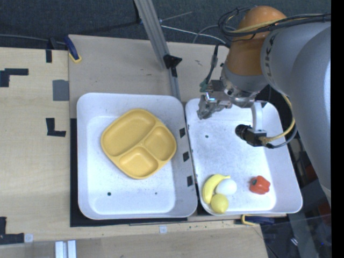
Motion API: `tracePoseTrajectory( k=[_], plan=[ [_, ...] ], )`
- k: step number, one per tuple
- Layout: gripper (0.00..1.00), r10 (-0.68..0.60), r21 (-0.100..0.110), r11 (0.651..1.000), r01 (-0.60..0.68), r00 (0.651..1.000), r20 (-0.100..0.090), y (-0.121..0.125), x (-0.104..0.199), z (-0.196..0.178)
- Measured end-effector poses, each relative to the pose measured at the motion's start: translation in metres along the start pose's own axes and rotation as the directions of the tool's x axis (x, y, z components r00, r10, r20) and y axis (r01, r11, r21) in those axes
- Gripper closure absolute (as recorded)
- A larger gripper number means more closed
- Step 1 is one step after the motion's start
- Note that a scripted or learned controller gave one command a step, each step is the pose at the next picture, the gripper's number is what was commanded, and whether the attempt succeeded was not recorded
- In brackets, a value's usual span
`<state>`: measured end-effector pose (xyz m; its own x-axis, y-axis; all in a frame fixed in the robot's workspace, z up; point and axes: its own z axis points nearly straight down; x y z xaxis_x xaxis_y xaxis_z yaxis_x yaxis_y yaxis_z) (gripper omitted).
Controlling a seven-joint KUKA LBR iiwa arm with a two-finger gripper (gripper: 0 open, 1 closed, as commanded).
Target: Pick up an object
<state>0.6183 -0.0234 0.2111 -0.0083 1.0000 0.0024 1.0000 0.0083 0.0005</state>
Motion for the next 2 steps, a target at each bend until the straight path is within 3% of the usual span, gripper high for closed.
tracePoseTrajectory(
  k=[1, 2],
  plan=[
    [1.0, 0.0, 0.0, 1.0, 0.0, 1.0, 0.0, 0.017, 0.06, -0.006],
    [1.0, 0.001, 0.001, 1.0, -0.001, 1.0, 0.0, 0.012, 0.114, -0.016]
  ],
)
